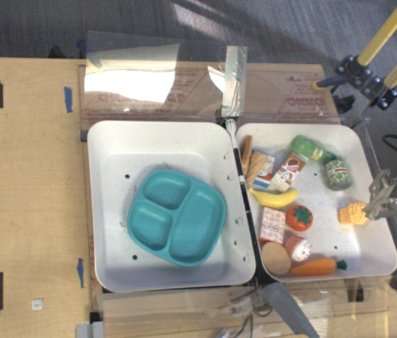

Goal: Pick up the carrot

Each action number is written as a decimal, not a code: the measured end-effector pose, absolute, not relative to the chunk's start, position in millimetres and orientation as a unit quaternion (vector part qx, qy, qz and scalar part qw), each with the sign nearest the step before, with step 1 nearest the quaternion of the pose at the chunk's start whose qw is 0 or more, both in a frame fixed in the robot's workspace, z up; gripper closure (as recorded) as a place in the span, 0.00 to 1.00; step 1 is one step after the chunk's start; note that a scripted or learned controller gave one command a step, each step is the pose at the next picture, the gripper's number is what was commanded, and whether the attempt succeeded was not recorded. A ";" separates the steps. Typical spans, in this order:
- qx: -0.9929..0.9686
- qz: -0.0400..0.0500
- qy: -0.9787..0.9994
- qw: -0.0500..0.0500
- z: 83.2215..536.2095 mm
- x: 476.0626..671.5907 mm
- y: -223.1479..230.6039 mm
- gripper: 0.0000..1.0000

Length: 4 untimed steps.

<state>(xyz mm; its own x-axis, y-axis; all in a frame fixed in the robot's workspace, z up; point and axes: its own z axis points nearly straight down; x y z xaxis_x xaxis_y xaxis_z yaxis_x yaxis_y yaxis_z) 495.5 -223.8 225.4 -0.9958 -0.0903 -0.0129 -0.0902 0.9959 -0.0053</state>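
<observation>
The carrot [314, 267] is orange with a small green tip. It lies flat along the near wall of the right bin [379, 253], its tip pointing right. My gripper [384, 198] is at that bin's right edge, just right of a yellow-orange corn-like piece [353, 214]. It is well up and to the right of the carrot, apart from it. Nothing shows held in the gripper.
Beside the carrot lie a brown potato-like piece [276, 258] and a red can [298, 246]. Further back are a tomato [299, 217], a banana [276, 198], cartons, a green bottle [306, 148] and a green can [337, 174]. The left bin holds a teal divided plate [177, 217].
</observation>
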 end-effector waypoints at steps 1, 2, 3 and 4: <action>-0.168 -0.003 0.986 0.006 331.2 506.1 -223.2 1.00; -0.337 -0.003 0.942 0.005 372.8 541.8 -222.5 1.00; -0.505 -0.001 0.863 0.002 370.5 506.5 -222.8 1.00; -0.674 -0.002 0.738 0.004 389.6 527.9 -222.3 1.00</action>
<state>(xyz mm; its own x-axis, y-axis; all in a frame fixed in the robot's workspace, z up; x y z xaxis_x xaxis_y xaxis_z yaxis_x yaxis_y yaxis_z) 527.9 -222.3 389.6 -0.0902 -0.9959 -0.0022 -0.9959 0.0903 -0.0083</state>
